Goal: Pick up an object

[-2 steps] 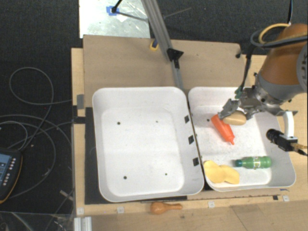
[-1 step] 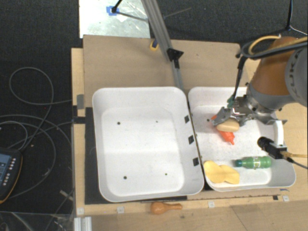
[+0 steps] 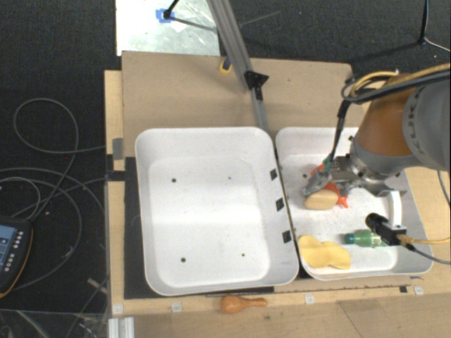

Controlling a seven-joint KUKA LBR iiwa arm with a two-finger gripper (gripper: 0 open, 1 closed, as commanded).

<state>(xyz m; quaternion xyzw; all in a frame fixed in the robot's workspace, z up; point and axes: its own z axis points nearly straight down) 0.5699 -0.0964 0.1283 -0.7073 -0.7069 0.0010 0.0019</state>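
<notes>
In the right bin my gripper reaches in from the right, low over a tan, rounded object that has an orange-red piece beside it. The fingers are close to the top of the tan object; I cannot tell whether they touch it. Nearer the front of the same bin lie a pale yellow lumpy object and a green bottle-like object with a black end.
The left bin stands beside the right one, sharing a clipped edge. A small tan pear-shaped object lies on the bench in front of the bins. A slanted metal pole crosses above the bins. Cables lie on the floor at left.
</notes>
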